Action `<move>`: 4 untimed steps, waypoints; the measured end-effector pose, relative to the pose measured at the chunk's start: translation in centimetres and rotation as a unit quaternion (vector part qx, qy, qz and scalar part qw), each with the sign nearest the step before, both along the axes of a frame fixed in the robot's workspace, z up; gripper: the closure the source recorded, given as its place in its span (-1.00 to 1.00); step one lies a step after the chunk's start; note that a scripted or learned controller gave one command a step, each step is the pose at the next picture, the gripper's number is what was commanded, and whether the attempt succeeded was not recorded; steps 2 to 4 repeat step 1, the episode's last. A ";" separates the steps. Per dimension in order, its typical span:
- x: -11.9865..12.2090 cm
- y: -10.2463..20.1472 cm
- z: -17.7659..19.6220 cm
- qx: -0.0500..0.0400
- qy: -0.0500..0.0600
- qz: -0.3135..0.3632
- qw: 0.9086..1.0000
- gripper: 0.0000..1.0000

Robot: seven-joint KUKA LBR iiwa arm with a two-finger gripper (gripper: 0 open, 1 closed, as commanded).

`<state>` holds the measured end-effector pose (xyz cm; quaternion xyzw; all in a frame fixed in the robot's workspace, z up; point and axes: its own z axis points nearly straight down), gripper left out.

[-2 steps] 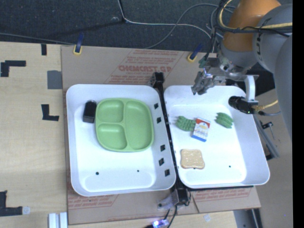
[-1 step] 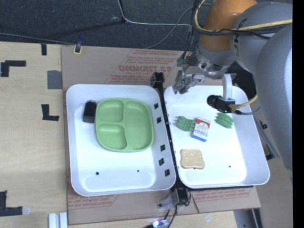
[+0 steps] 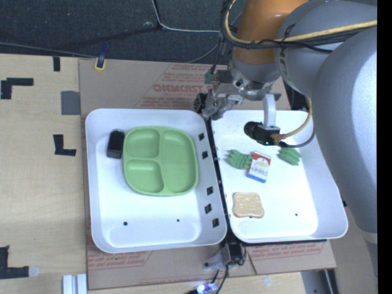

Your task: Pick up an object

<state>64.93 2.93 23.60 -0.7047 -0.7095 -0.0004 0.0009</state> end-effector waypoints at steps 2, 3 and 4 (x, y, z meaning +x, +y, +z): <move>-0.7 5.6 -1.7 0.000 0.002 0.000 1.000 1.00; -0.7 5.6 -1.7 0.000 0.002 0.000 1.000 1.00; -0.7 5.6 -1.7 0.000 0.002 0.000 1.000 1.00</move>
